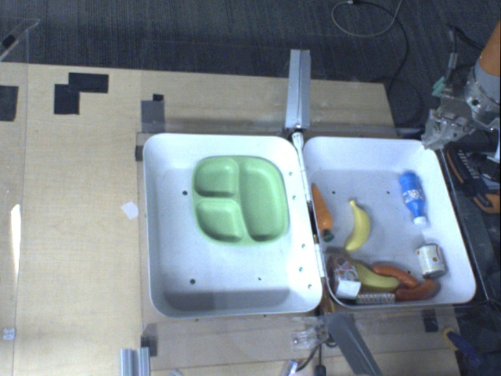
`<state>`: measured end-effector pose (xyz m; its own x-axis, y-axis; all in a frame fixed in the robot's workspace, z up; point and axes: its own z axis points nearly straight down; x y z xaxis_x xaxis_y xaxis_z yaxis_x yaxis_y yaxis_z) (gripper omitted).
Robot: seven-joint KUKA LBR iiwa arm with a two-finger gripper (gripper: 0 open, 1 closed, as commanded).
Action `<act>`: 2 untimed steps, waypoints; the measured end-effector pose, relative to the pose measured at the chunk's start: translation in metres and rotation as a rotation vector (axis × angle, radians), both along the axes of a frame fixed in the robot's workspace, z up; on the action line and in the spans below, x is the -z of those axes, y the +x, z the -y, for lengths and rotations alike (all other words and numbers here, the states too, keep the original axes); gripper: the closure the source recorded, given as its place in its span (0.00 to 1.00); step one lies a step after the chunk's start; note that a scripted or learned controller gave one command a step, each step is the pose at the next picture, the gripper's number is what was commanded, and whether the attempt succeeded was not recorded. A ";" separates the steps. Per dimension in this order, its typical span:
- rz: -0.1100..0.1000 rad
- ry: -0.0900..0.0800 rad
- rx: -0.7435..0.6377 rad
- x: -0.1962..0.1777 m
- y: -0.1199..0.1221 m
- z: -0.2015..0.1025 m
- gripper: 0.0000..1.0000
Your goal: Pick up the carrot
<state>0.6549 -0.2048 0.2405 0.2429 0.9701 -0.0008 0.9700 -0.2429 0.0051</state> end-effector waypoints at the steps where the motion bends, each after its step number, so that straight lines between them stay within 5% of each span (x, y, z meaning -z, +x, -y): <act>1: 0.001 0.001 0.261 -0.028 0.015 -0.010 1.00; 2: 0.005 -0.001 0.252 -0.040 0.017 -0.012 1.00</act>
